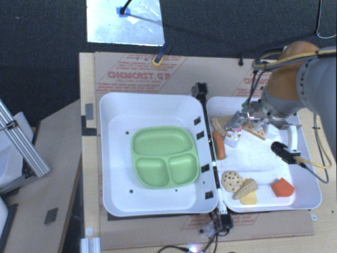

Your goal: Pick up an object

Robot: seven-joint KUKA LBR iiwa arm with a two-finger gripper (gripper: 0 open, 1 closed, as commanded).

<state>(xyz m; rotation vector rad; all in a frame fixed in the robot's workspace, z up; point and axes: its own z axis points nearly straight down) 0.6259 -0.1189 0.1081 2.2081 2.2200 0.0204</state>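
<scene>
You see a small white carton (233,136) with a red band in the right bin (310,194), upright or perhaps tilted, just beside the carrot (219,144).

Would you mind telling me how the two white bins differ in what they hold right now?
The left bin holds one thing, a green divided plate, lying flat in the middle. The right bin holds several small items: an orange carrot, a cookie, an orange block. The claw is lowered into the right bin, not the left. Both are shallow, white and side by side.
</scene>
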